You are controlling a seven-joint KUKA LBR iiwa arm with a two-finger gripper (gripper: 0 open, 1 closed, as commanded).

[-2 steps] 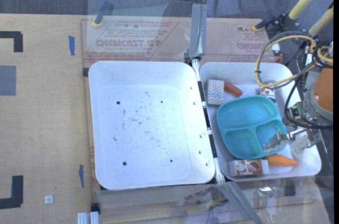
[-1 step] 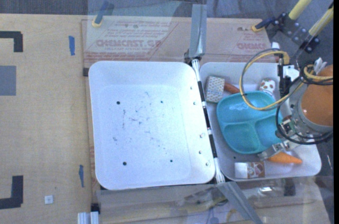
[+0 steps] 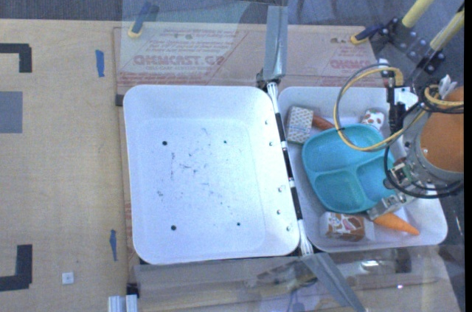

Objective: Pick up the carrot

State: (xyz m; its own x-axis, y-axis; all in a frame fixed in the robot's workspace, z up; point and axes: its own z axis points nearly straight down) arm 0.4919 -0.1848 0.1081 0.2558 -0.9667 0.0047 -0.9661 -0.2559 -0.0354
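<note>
We locate the orange tapered carrot (image 3: 398, 223) in the right-hand shallow white bin (image 3: 439, 229), near that bin's front right corner. Its long axis runs roughly left to right in the camera view with a slight downward slant, the thicker end toward the left and the pointed tip toward the right.

We find the gripper (image 3: 389, 206) directly above and just beside the carrot's thick end, at the right edge of the turquoise divided plastic tray (image 3: 343, 169). The carrot therefore lies immediately frontward and slightly right of the fingers. Whether they touch it we cannot tell.

The state of the fingers cannot be determined: the wrist housing and looped cables cover them, and we see nothing clearly between them. We therefore do not treat the carrot as held.

The grey arm with its orange band (image 3: 442, 141) enters from the right and stands over the bin's right side, wrist pointing down toward the bin floor.

A small printed snack packet (image 3: 345, 226) lies just left of the carrot, beside the tray's front edge. We judge that a closing move must straddle the carrot across its short axis and avoid the tray rim.
</note>
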